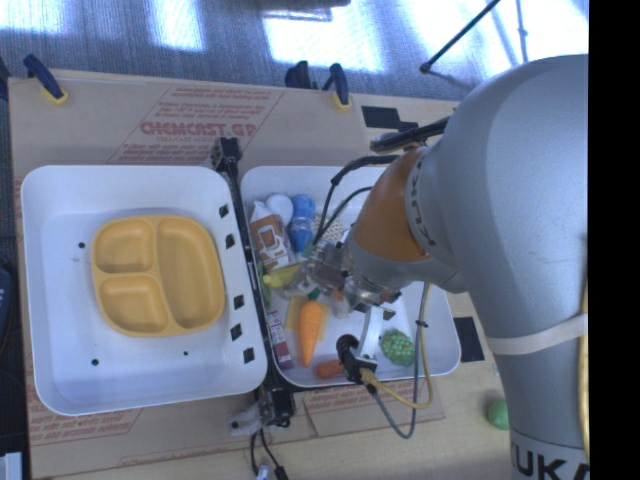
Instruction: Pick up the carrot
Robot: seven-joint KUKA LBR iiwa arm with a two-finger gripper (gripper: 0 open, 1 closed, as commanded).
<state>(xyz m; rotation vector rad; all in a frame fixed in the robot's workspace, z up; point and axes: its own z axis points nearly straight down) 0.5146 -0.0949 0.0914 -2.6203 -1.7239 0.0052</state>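
1. Camera view, carrot (311,330): one orange, tapered piece, wide end up toward the gripper (338,290) and narrow tip pointing down; it lies in the right bin (440,353), just below and slightly left of the gripper.
2. Gripper: it hangs low over the right bin's middle, under the arm's orange band (385,218); whether it is spread or closed, and whether it grasps anything, cannot be told.
3. Counts, right bin: one green ball (397,346) to the gripper's lower right; one small red piece (330,370) below the carrot; one blue bottle (302,224) and one brown carton (268,240) to its upper left.
4. Counts, bench: two white bins; the left bin (60,368), well left of the gripper, holds one yellow three-compartment plate (158,274).
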